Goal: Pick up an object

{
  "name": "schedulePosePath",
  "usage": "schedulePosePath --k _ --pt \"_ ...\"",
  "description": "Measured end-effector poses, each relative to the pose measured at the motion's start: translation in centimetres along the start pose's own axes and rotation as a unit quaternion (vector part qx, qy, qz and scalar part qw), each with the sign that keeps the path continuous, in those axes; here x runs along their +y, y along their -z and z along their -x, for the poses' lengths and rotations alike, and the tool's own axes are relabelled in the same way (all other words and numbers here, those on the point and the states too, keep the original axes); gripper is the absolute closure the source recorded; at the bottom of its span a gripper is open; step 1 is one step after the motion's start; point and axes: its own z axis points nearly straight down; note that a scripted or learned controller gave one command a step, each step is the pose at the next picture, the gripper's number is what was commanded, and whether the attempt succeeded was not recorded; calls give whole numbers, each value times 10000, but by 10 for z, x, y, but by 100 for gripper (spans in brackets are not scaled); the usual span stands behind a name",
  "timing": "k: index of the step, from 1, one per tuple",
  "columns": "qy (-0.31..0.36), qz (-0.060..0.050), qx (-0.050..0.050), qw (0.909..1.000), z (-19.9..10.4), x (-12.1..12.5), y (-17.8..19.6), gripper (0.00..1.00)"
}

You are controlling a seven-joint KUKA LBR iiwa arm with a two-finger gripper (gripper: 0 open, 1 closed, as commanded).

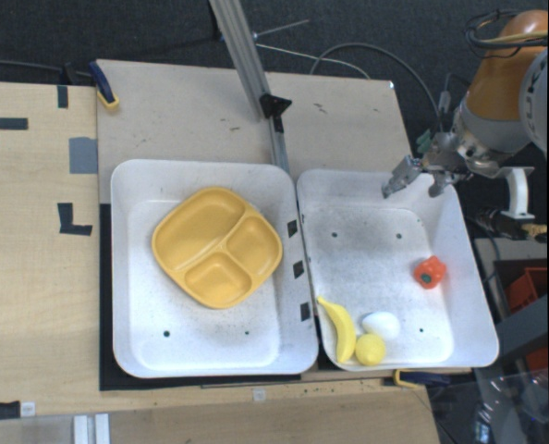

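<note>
In the right bin point(348, 192) lie a small red-orange fruit with a green top point(430, 272), a yellow banana point(339, 328), a white egg-shaped object point(380, 323) and a yellow lemon-like ball point(370, 349). The last three cluster at the bin's near edge. My gripper point(412, 182) hangs over the bin's far right corner, its two fingers spread apart with nothing between them. It is well above and behind the red fruit.
The left bin point(131, 248) holds a yellow divided plate point(217, 246). A slanted metal post point(247, 54) rises from between the bins at the back. The bench top stretches to the left.
</note>
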Motion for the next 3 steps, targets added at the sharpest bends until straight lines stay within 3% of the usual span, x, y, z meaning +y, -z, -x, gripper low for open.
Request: schedulePosePath --k 1,3 --pt "0 -1 -1 10000 0 0 0 0" --pt "0 -32 3 10000 1 5 -108 0"
